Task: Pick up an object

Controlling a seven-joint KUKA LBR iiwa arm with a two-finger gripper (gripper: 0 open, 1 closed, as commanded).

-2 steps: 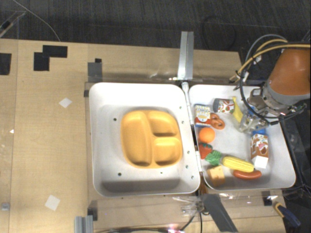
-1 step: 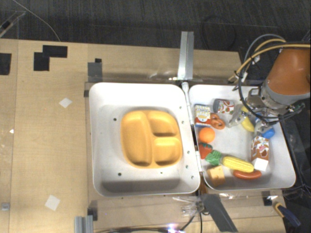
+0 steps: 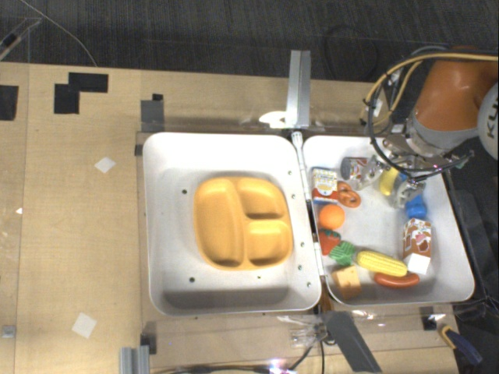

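Observation:
The right bin (image 3: 456, 279) holds several toy foods. Among them are a small grey can (image 3: 355, 168), a red-and-white packet (image 3: 325, 181), an orange (image 3: 331, 216), a corn cob with green leaves (image 3: 376, 261), a red sausage (image 3: 396, 280), a tan cube (image 3: 348, 280), a brown bottle (image 3: 417, 238), a blue piece (image 3: 416, 207) and a yellow piece (image 3: 387, 181). My gripper (image 3: 401, 185) hangs low over the bin's far right part. It is just beside the yellow piece and above the blue one. The wrist hides how it meets them.
The left bin (image 3: 168, 287) holds a yellow divided tray (image 3: 240, 220). A metal post (image 3: 299, 92) stands at the back between the bins. The arm's orange band (image 3: 452, 92) and cables overhang the right bin's far corner. Bare bench lies to the left.

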